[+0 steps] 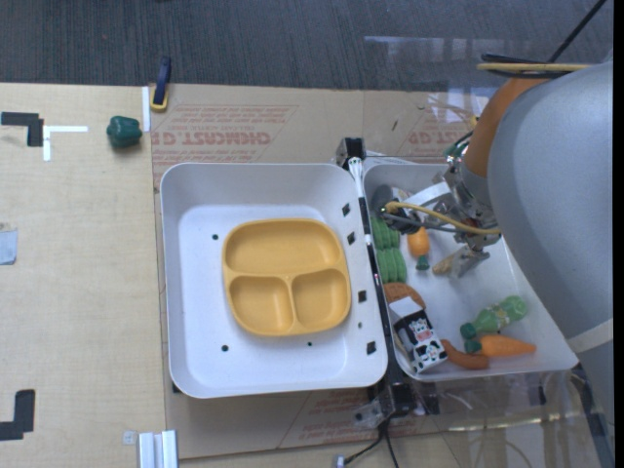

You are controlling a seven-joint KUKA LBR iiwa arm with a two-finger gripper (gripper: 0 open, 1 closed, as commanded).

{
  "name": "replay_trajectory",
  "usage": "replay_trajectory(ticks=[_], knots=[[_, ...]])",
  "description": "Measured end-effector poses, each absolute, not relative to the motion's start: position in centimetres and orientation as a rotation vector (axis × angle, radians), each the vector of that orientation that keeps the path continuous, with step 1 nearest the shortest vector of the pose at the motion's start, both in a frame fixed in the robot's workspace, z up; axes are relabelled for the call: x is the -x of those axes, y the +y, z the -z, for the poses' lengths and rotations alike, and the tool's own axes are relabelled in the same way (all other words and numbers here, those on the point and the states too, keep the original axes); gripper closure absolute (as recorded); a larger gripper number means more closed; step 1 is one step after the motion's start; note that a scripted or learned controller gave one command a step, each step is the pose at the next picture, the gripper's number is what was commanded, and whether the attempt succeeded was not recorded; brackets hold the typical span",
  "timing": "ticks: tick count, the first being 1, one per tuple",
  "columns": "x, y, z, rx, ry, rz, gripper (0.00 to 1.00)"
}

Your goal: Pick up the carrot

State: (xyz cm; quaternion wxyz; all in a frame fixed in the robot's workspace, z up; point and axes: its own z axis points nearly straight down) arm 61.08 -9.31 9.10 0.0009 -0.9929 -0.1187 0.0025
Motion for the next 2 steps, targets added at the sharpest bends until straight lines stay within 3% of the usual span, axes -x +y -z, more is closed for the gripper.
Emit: replay_trajectory(ticks=[1,2], knots=[[-61.0,-9.3,-9.9,3.116,-0.388,-0.017,1.0],[-56.9,-4.1,-19.0,3.124,-0.326,-0.009,1.0]])
